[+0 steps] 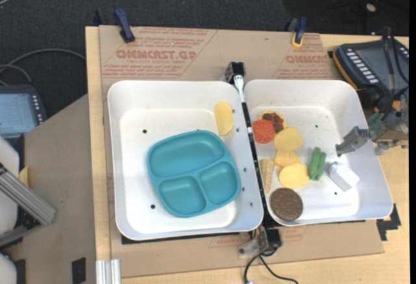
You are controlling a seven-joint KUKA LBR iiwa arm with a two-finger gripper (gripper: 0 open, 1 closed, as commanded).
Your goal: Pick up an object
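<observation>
So heads up, your gripper (348, 143) sits at the right bin's (374, 195) 3 o'clock edge, can't tell its opening, with the upright-lying green piece (316, 164) just toward 8 o'clock.

Two shallow white plastic bins (123, 146) lie on a tan cardboard-covered bench (162, 55) printed with reddish lettering. The left bin carries a teal three-compartment plate (193, 173) and a pale yellow oblong piece (224, 117). The right bin's white floor is dotted with small black specks. It carries a red-orange round piece (263, 131), yellow lumps (288, 140), a green stick (316, 164), a dark brown disc (286, 204) and a white block (343, 176). The tool (348, 142) is grey.
</observation>
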